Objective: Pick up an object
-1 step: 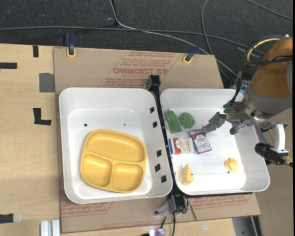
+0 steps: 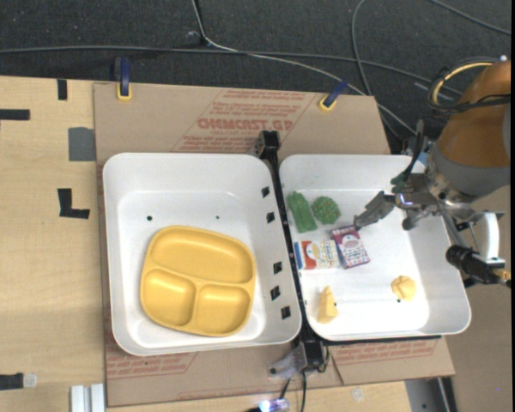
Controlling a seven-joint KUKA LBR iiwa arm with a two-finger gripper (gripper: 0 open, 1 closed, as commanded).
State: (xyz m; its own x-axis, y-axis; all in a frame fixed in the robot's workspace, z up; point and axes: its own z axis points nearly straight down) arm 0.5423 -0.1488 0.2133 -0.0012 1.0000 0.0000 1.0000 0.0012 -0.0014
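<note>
The right bin [image 2: 438,312] holds several small things: a long green piece [image 2: 300,213], a round green piece [image 2: 326,208], a red-and-white packet [image 2: 351,248], a second packet [image 2: 314,254], a yellow lump [image 2: 326,305] and a smaller yellow piece [image 2: 402,287]. My gripper [image 2: 392,216] hangs over the right side of this bin, above and to the right of the red-and-white packet. Its two dark fingers [image 2: 373,210] are spread apart, open, with nothing between them.
A yellow divided plate [image 2: 197,280] lies in the left bin [image 2: 124,230]. A black divider [image 2: 279,230] runs between the two bins. Both bins rest on a cardboard sheet [image 2: 232,118]. Cables cross the dark floor behind.
</note>
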